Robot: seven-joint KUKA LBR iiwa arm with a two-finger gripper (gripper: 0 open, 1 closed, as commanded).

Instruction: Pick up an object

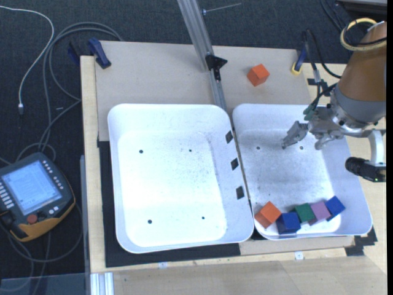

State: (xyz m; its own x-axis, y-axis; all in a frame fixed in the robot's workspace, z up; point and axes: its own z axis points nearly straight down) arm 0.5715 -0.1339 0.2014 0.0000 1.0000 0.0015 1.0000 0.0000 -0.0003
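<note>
Blocks along right bin's near edge, well apart from open fingers

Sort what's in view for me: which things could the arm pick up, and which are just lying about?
For the job:
- tool, above the right bin
- orange cube, two blue cubes, green cube, purple cube, all at the right bin's near edge

Lying about:
- left bin
- orange cube on the bench, outside the bins
- handheld pendant
- blue clamp
</note>
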